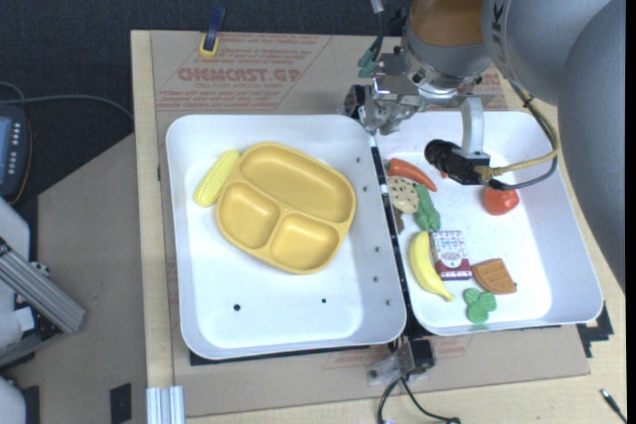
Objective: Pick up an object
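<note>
My gripper (382,112) hangs low over the far end of the wall between the two bins, under the orange-banded wrist. Nothing can be seen in it. The right bin (556,213) holds a red chili pepper (412,172), a speckled cookie (402,195), a green vegetable (427,212), a banana (425,266), a red-and-white packet (450,252), a brown toast piece (494,275), a green cluster (479,305) and a red tomato (501,200). The pepper lies closest to the gripper, a little nearer the camera.
In the left bin (189,243) a yellow divided plate (283,204) sits with a corn cob (217,177) against its left edge. A black fitting with yellow cable (454,162) hangs from the arm over the right bin. The bulky grey arm covers the upper right.
</note>
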Robot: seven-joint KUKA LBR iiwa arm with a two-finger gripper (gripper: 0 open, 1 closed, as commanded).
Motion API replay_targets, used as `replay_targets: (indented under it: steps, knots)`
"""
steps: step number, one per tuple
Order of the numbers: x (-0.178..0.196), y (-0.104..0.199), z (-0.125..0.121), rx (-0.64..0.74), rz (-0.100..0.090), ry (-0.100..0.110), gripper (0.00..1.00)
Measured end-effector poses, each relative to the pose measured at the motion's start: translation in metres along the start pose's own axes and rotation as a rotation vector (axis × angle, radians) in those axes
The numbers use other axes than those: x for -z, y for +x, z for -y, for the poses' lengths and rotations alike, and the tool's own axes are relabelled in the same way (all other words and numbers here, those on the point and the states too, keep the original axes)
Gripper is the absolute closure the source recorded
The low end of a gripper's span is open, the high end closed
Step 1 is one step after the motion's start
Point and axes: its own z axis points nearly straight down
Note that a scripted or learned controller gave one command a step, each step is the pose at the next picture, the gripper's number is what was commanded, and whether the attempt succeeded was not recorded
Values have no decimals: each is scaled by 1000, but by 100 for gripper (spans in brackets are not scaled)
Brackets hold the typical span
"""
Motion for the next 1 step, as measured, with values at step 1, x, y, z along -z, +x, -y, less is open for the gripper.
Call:
replay_targets:
  steps: [1]
  knots:
    - [-4,-8,14,-3,0,7,100]
